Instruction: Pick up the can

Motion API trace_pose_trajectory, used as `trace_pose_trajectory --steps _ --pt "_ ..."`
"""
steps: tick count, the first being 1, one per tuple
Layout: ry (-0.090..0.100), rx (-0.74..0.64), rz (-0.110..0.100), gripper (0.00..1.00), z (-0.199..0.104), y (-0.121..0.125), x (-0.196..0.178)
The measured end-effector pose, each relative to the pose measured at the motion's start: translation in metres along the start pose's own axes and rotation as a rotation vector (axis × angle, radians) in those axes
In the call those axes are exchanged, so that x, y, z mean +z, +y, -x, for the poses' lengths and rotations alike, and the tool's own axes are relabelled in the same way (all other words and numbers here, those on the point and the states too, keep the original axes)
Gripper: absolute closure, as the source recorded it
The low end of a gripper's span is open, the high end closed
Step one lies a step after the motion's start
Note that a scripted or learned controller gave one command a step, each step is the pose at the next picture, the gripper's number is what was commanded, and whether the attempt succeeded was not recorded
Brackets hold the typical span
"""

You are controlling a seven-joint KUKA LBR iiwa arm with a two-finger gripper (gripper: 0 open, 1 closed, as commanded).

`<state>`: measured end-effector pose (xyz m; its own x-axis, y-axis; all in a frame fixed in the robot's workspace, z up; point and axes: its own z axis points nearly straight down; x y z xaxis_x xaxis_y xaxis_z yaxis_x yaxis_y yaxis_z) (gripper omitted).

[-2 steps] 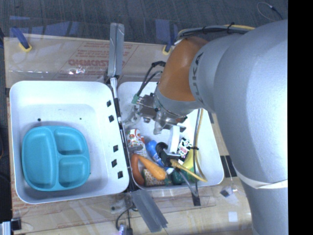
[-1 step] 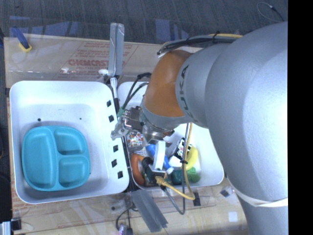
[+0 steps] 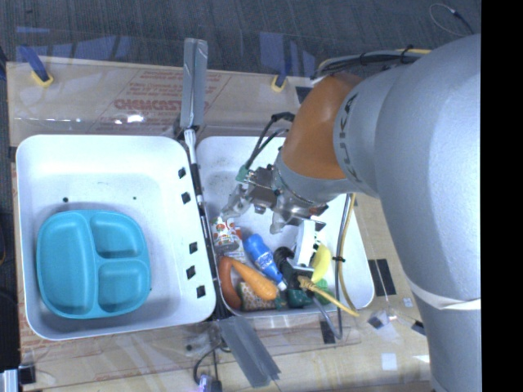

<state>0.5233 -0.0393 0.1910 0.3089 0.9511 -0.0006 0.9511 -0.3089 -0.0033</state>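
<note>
Grey metal gripper (image 3: 260, 198) of mine hangs over the right bin (image 3: 214, 160).
What may be the small cylindrical can (image 3: 226, 235) lies just below-left; my grip I cannot tell.

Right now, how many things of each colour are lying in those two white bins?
Blue: 2, the divided tray in the left bin and the bottle in the right bin
Orange: 1, the carrot
Yellow: 1, the banana
Red and white: 1, the can
Total: 5 that I can tell apart; the dark and green bits in the right-bin pile are too jumbled to count.
</note>
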Motion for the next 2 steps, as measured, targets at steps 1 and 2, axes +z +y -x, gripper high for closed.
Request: trace_pose_trajectory --steps 1,2 --pt "-0.001 -0.027 -0.004 0.0 -0.064 -0.036 0.001" --pt "0.0 -0.192 -0.002 0.0 -0.025 -0.052 -0.034"
